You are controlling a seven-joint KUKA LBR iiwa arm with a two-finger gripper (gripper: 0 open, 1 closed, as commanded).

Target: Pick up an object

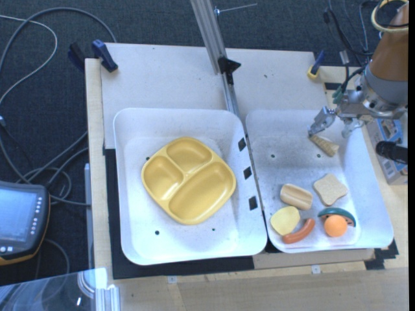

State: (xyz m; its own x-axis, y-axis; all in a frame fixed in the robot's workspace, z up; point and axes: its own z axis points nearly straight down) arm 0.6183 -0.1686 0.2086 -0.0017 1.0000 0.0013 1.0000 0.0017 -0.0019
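1. Arm comes in from 3 o'clock, orange band above the wrist. Gripper (336, 123) sits over the right bin (369, 173) near its 1 o'clock corner.
2. Fingers spread apart, one toward 9 o'clock, one toward 3. Nothing between them.
3. Tan cracker-like piece (323, 144) lies on the bin floor just below the gripper at 6 o'clock of it. Can't tell if the left fingertip touches it.
4. Rest of the toy food is clustered at the bin's 6 o'clock end: bread slice (330, 188), hot dog bun (296, 195), yellow round piece (284, 220), sausage (299, 232), orange (335, 226) resting on a teal item (345, 214).
5. Left bin (130, 173) holds a yellow divided plate (189, 180), roughly centred, three compartments, nothing in them.
6. Bins sit side by side, touching along the middle seam at 12–6 o'clock.
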